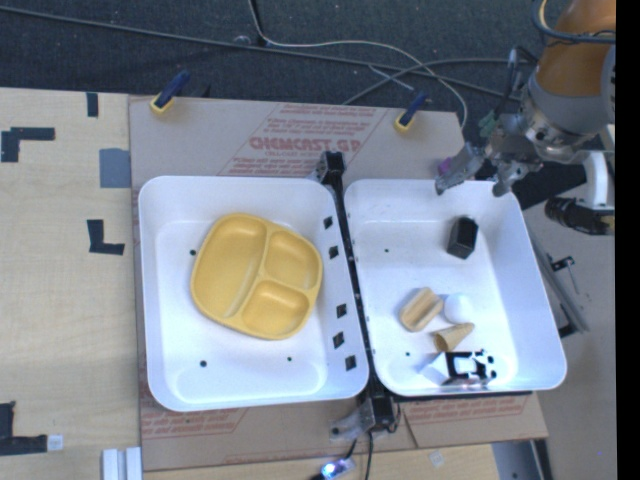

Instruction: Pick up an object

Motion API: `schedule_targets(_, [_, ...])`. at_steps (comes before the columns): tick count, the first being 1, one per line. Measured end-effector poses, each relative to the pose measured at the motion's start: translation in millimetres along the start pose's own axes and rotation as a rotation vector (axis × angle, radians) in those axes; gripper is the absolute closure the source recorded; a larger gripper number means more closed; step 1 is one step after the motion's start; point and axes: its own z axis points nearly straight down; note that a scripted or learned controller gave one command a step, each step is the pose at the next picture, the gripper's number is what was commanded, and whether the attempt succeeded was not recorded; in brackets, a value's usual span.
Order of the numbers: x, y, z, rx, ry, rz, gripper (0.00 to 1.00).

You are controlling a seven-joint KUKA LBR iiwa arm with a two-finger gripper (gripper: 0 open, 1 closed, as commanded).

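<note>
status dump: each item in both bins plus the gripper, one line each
yellow plate: flat, right way up, alone in left bin
black block: loose in right bin, tilted, untouched
tan piece: lying on its side
white ball: resting beside the tan piece
cone: lying on its side
black-white tag: flat near the front wall
gripper: above right bin's far edge, fingers open, holding nothing

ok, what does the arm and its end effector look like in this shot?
Grey arm with an orange band above the wrist. The gripper is a dark, compact metal assembly with grey fingers; thin cables run along the wrist. No legible markings.
</note>
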Motion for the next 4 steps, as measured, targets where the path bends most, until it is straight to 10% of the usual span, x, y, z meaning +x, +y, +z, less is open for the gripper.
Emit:
schedule_targets(1, [0.5,1.9,-7.5,-0.012,-0.002,-0.003,0.0])
schedule_targets(4, [15.4,-7.5,136.9,-0.007,-0.002,-0.003,0.0])
